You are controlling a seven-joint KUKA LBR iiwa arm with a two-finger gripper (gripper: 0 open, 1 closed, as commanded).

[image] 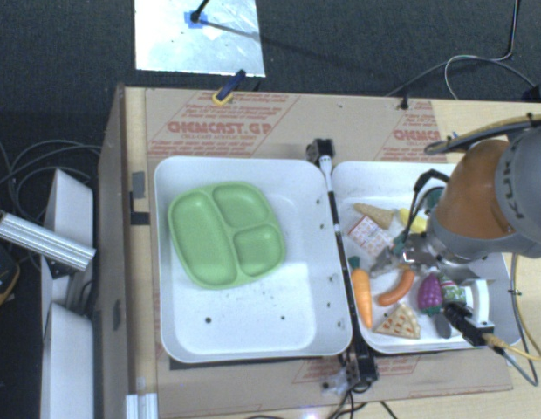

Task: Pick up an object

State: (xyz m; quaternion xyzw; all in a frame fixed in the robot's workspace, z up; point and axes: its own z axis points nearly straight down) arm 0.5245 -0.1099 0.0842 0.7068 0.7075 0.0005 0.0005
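Observation:
My gripper hangs low in the right bin, reaching in from the right below the orange band of the arm. Just beneath it lies an orange-red sausage. To its left sits a pink-and-white checkered piece, with an ice cream cone behind it. A carrot lies by the bin's left wall. A pizza slice rests near the front, and a purple fruit lies to the sausage's right. A yellow object peeks out from behind the wrist. I see nothing lifted off the bin floor.
The left bin holds a green divided plate towards its back left. A ridge separates the two bins. Cardboard lines the bench behind the bins.

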